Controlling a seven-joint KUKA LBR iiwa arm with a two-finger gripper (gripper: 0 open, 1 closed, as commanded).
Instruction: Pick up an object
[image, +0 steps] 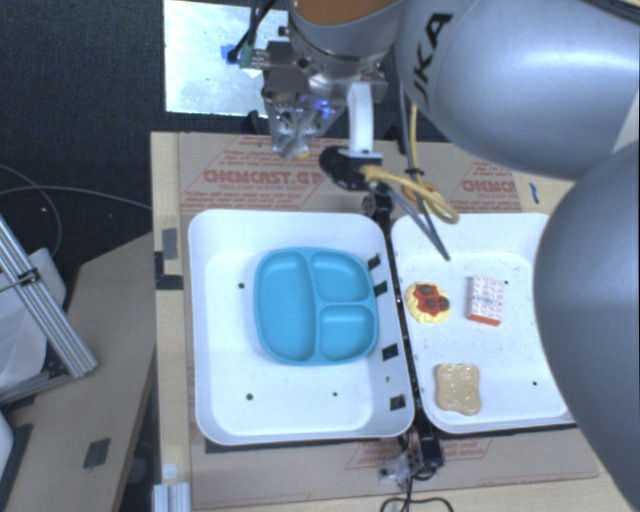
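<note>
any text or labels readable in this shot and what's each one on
"CHICMCAST" is my best reading of the red print, partly blurred, on the cardboard sheet behind the bins; it repeats at right.
"KU": black letters, cut off, on the arm.
Small box in the right bin: red print too small to read.

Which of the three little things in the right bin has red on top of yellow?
The round yellow piece with red topping, at the bin's left side. The small box beside it is white and red; the toast-like piece nearer the camera is plain tan.

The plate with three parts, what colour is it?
Light blue. The divided plate shows best in the camera view, lying in the left white bin.
</note>
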